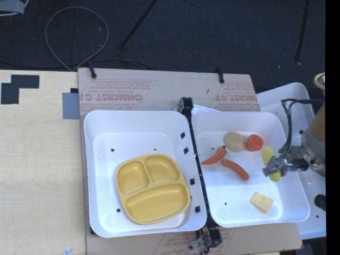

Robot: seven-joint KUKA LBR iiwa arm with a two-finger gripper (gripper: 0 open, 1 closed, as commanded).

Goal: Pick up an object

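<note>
At right bin's [289, 209] right edge: gripper [273, 169] over yellow toy corn [268, 155], finger state indiscernible; sausage [235, 169], chilli [214, 156], cheese wedge [261, 202] nearby.

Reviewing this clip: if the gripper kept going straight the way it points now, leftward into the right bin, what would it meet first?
Probably the yellow-green piece: the gripper already sits over it at the right bin's right side. Beyond that, the sausage lies next in line. Height above them is unclear from this slanted view.
</note>
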